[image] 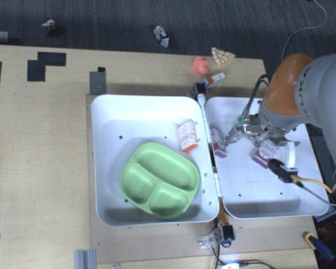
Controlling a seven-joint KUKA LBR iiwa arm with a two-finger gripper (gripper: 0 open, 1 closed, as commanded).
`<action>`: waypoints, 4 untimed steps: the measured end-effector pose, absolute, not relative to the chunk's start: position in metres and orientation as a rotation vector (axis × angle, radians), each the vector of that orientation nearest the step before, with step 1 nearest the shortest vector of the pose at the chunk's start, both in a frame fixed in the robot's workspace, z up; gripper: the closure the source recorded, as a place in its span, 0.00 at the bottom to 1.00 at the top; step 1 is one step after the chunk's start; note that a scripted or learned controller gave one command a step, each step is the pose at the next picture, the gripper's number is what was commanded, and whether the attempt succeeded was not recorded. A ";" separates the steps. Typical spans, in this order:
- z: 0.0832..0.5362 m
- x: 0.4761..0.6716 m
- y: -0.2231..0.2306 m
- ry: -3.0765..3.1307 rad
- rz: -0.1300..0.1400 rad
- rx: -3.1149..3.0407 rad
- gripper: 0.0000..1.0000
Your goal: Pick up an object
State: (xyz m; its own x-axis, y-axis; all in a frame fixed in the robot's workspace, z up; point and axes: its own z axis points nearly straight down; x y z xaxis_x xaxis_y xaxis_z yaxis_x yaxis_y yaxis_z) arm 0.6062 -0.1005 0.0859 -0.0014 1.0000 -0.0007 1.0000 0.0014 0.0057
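Right white bin (302,203): arm (319,88) above small packet (263,153).

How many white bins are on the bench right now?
2. The left bin holds a green divided plate and a small packet. The right bin sits against it, under the arm.

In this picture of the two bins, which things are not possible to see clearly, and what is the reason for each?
- Gripper, camera view: small and dark over the right bin; finger state and any hold unclear.
- Items under the wrist: partly covered by the arm.
- Small packet beside the green tray: print too small to read.
- Floor bits: too small to identify.
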 end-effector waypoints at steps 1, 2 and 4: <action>0.086 0.665 -0.129 2.224 0.005 2.213 0.00; 0.086 0.616 -0.143 2.222 0.003 2.216 0.00; 0.086 0.646 -0.180 2.223 0.005 2.213 0.00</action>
State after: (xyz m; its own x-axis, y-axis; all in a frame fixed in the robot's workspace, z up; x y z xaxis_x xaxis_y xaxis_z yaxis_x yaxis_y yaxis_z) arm 0.6461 -0.1800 0.0858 -0.0048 1.0000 -0.0012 1.0000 0.0048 0.0054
